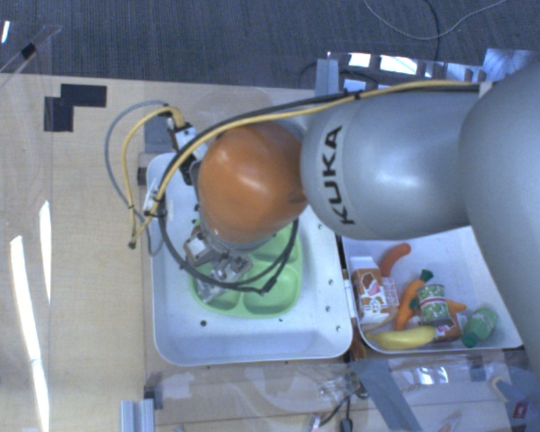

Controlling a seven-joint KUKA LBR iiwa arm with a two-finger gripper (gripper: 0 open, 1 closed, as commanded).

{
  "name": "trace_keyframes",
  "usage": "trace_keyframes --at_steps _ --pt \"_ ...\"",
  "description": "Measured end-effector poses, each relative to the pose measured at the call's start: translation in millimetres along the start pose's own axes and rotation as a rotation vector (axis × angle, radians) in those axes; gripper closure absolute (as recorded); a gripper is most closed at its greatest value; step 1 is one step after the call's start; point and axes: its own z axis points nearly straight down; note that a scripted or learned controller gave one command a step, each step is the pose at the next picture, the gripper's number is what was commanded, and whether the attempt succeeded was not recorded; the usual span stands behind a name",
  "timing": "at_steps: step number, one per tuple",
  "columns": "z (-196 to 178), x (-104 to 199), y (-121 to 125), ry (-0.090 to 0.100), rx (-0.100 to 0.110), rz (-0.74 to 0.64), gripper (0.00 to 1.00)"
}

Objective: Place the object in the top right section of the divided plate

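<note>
A light green divided plate [272,293] lies in the left white bin [252,340], mostly covered by my arm. The orange band of the arm [250,183] hangs right over it, and the gripper [218,264] points down onto the plate's left half. Dark cables loop around the gripper and hide its tips and whatever lies under them. The plate's far sections are hidden under the arm.
The right bin [482,268] holds several toy foods: a carton [371,295], a carrot [409,301], a banana [405,337], a red sausage [395,257] and a green item [480,324]. Yellow and grey hoses [130,165] arc left of the wrist.
</note>
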Motion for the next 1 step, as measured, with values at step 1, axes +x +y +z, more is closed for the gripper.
trace_keyframes --at_steps 1 --pt "-86.2 2.6 -6.6 -0.004 -0.010 -0.215 1.00"
